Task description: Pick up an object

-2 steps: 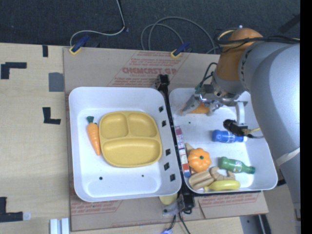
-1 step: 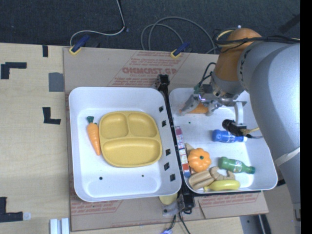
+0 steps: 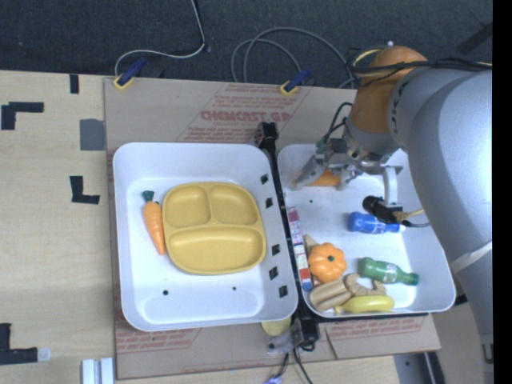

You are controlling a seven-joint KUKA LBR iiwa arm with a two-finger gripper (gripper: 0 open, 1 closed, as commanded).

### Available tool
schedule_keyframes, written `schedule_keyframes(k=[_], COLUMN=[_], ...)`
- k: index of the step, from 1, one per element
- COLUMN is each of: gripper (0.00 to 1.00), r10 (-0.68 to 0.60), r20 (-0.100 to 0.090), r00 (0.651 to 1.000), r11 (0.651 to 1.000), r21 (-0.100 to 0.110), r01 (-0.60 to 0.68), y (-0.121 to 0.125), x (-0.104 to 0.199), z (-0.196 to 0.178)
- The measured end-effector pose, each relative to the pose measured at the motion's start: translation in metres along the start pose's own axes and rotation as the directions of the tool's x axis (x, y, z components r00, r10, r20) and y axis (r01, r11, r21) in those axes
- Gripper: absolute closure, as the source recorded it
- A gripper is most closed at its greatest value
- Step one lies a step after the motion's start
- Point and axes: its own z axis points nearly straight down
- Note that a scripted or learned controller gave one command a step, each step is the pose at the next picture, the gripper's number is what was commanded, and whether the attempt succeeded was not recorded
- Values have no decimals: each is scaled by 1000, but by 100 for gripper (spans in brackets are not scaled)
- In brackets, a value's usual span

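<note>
Right bin (image 3: 432, 250): open floor in the middle and along the far wall; objects crowd the near edge: pumpkin (image 3: 326, 262), green bottle (image 3: 386, 272), banana (image 3: 368, 302); blue bottle (image 3: 370, 224) mid-bin. Left bin (image 3: 132, 214) has a yellow divided plate (image 3: 214, 226), carrot (image 3: 154, 224) beside it. Small orange object (image 3: 326, 179) sits at the far end of the right bin. Pincer (image 3: 330, 170) right over it, touching or nearly; can't tell whether fingers are apart or together.

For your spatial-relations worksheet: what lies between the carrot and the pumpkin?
In the camera view, the yellow divided plate lies between the carrot and the pumpkin.
</note>
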Motion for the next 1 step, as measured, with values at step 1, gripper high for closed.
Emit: schedule_keyframes(k=[1], gripper=[0], r10=[0], r20=[0], r00=[1000], r11=[1000], r21=[0], r01=[0], y=[0], x=[1], z=[0])
